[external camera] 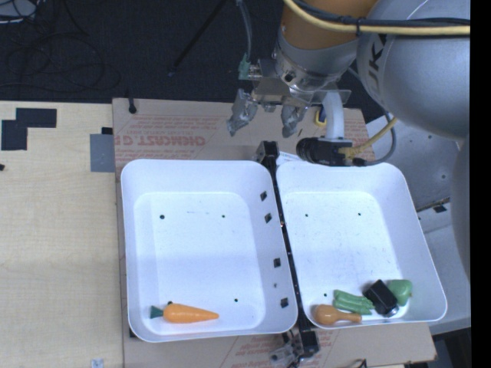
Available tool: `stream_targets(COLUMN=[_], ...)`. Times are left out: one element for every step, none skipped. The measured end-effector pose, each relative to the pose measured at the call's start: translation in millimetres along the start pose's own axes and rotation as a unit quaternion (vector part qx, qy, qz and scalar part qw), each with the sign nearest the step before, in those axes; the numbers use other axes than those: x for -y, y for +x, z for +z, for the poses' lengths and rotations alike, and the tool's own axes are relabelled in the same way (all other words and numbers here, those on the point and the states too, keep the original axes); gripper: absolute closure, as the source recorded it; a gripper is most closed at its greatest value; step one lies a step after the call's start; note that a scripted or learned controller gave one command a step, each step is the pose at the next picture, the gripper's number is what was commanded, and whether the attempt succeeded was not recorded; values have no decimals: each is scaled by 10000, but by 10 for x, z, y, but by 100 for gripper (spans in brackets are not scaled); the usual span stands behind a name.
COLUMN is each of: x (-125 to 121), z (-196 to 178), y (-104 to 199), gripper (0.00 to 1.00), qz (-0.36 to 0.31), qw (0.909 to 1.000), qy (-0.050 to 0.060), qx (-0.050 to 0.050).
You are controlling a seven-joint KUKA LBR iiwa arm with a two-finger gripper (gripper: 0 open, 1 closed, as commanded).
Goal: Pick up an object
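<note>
Two white bins are set side by side on the bench, and nothing has yet been lifted from either; the gripper (pixel 265 121) hangs high above the far rim, near the divider (pixel 280 236) between them, with its two fingers (pixel 242 118) seen apart and nothing between them. A target must first be settled — the carrot (pixel 188 313) is judged the easiest choice, since it lies alone on the floor of the left bin (pixel 130 205), close to the near wall and pointing along it; it is well apart from everything else. The right bin (pixel 418 221) holds a crowded heap in its near corner: an orange pear-shaped piece (pixel 334 315), a green pod (pixel 353 302), a black block (pixel 380 297) and a green lump (pixel 400 288), all touching or overlapping, so a clean grip there would be harder to get.

For the step to be done well, the arm should be carried across to stand over the carrot's thick middle before any descent is begun; the fingers should be turned so that they close across its width, not along its length; room must be left between the nearer finger and the bin wall. The carrot lies far from the fingers — toward the near-left of the view, at the opposite end of its bin, and well below them.
</note>
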State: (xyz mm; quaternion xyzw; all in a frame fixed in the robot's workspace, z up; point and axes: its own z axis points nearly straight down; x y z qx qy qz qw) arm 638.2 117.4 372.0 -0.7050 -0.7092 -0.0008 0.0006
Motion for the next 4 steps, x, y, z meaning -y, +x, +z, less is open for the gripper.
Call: stream_targets(x=[-63, -58, -54, -56], z=[-681, -1356, -1670, -1748], y=[633, 0, -489, -460], gripper=[0, 0, 0, 100], qz=[-1, 48, 42, 8], qw=[10000, 10000, 10000, 10000], qy=[-21, -13, 8, 38], qx=[2, 15, 15, 19])
